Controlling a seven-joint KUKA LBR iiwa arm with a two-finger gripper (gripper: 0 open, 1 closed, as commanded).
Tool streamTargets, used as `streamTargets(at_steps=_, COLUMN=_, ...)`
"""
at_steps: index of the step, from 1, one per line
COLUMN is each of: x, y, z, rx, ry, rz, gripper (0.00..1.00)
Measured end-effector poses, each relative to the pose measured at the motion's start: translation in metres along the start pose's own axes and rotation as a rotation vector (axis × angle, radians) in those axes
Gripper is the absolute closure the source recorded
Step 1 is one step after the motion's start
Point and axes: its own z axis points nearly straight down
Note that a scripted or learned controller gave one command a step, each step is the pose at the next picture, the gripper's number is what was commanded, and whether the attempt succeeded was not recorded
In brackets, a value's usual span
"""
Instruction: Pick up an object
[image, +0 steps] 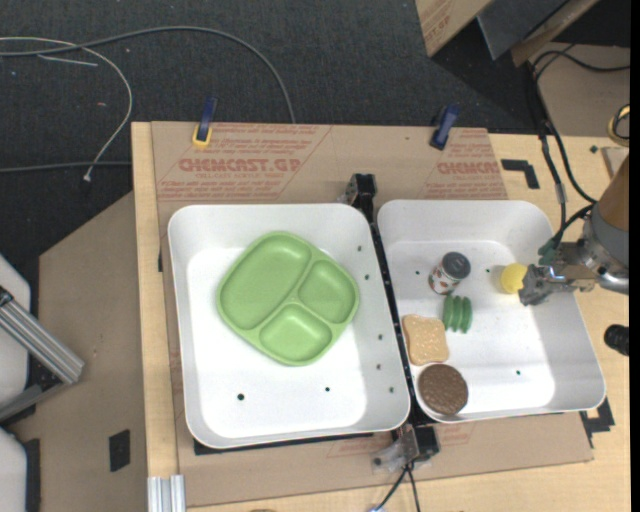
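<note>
Red print reading "CHEMCAST GP" runs across the cardboard sheet (240, 160) behind the bins.

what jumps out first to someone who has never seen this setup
The bright green divided plate draws the eye first, lying alone in the left bin. Next comes the cluster in the right bin: a yellow object beside the gripper near the right wall, with a small can, a green piece, a toast slice and a brown round patty along the left side.

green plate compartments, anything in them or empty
Empty. All three compartments of the green plate show bare green; the food items sit in the right bin.
</note>
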Motion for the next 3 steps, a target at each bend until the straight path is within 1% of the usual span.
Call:
streamTargets(at_steps=1, x=0.000, y=0.002, z=-0.054, rx=-0.002, ry=-0.001, rz=0.001, gripper=1.00)
streamTargets(at_steps=2, x=0.048, y=0.001, z=-0.047, rx=0.007, ry=0.006, rz=-0.003, gripper=1.00)
streamTargets(at_steps=3, x=0.097, y=0.008, z=-0.037, rx=0.008, ry=0.006, rz=-0.004, gripper=1.00)
